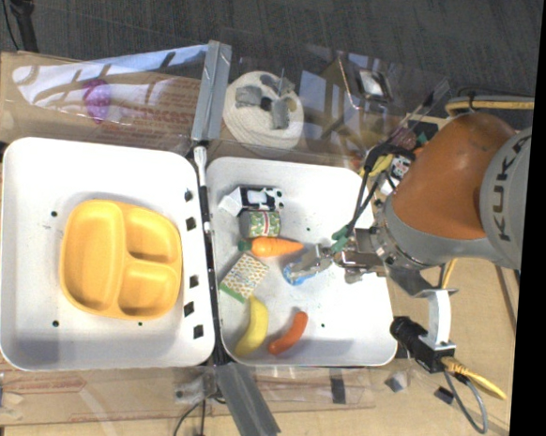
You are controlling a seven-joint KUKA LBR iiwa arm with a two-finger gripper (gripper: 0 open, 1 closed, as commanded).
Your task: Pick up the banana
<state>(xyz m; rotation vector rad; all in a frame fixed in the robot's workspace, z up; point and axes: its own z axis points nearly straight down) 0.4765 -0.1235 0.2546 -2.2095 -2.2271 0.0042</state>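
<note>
The banana (254,326) lies in the right bin (367,337), near the bin's 7 o'clock corner, running roughly from 12 to 6 o'clock with a slight curve. Nothing grips it.

At the banana's 3 o'clock, just beside it, lies a red-orange sausage-shaped item (288,333), tilted toward 2 o'clock. At the banana's 12 o'clock, touching or nearly touching its upper end, lies a patterned flat packet (245,275) with a green edge. Above the packet, a carrot (277,247) lies with its tip pointing toward 3 o'clock. A small green can (259,224) sits at the carrot's 11 o'clock, and a black-and-white item (260,199) sits at the can's 12 o'clock.

The gripper (319,260) is at the banana's 1 o'clock, well apart from it, beside the carrot's tip. A bluish translucent item (299,272) lies at the gripper tip. Whether the gripper is open or closed cannot be determined, nor whether it has hold of anything.

The left bin (20,324) holds a yellow divided tray (122,259). On the surface at the right bin's 12 o'clock sits a white coiled rope (262,116).
</note>
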